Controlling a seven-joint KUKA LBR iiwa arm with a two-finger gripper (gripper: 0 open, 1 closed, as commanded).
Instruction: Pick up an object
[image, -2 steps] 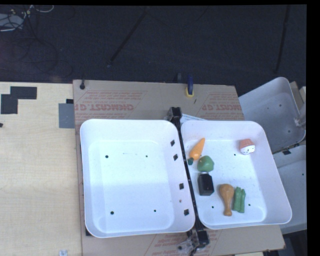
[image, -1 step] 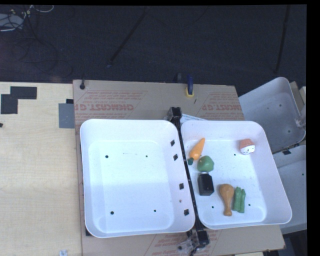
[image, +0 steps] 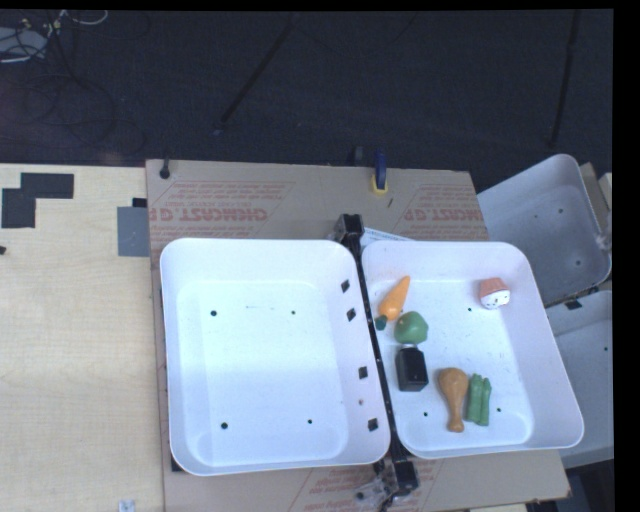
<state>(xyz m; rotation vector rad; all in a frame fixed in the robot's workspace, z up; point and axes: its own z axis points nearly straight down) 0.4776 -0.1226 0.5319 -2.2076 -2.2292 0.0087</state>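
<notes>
Objects for picking all lie in the right bin (image: 560, 405), six toys spread over its white floor. Nearest the camera, at about five o'clock in that bin, a tan chicken drumstick (image: 453, 397) lies lengthwise with its thin end toward the near rim. A green bundle of pods (image: 480, 400) lies just beside it at its three o'clock, touching or almost touching; I cannot tell which. Farther in, toward nine o'clock of the bin, a small black block (image: 411, 368) rests flat near the dividing wall. A round green vegetable (image: 410, 326) sits just beyond the block at its twelve o'clock, close to it. An orange carrot (image: 394, 298) lies tilted at eleven o'clock of the green vegetable, its lower end meeting it. Well apart from these, at about one o'clock in the bin, stands a small white and reddish toy (image: 493, 292), too small to name.

The left bin (image: 175, 400) sits side by side with the right one, their rims joined by black clips (image: 362, 372) along the seam. Both bins rest on a brown cardboard sheet (image: 260, 205) bearing red print, which lies on the pale wooden table (image: 70, 350). At twelve o'clock on the cardboard's far edge a blue and yellow clamp (image: 380, 176) stands. A grey metal plate (image: 545, 220) lies at two o'clock, beyond the right bin.
</notes>
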